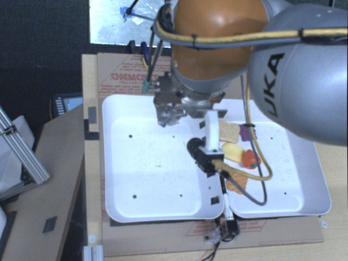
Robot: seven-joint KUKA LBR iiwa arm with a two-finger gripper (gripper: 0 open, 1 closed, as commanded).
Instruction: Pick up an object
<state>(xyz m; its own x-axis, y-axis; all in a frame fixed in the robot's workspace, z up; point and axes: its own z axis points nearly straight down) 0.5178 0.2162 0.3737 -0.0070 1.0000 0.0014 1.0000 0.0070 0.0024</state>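
The gripper (167,113) hangs over the left bin (136,200), toward the bin's 1 o'clock corner, with nothing visible under it except bare white floor. Whether it is open or closed I cannot tell, because the wrist covers it from above, and no object is seen in its grasp.

The things to pick are in the right bin (293,194), gathered at about 10 o'clock of that bin, close to the wall which divides the two bins. There is a tan block (229,132), perhaps a sponge, with a small purple piece (244,135) just beside it at 3 o'clock. Below them lies a yellow piece (234,153) touching a red round piece (249,159), and further toward 6 o'clock a flat orange piece (237,185).

I judge the task is at the approach step and nothing is picked yet. The next move calls for travelling toward 4 o'clock, across the dividing wall, then going down on one object; the tan block seems the easiest.
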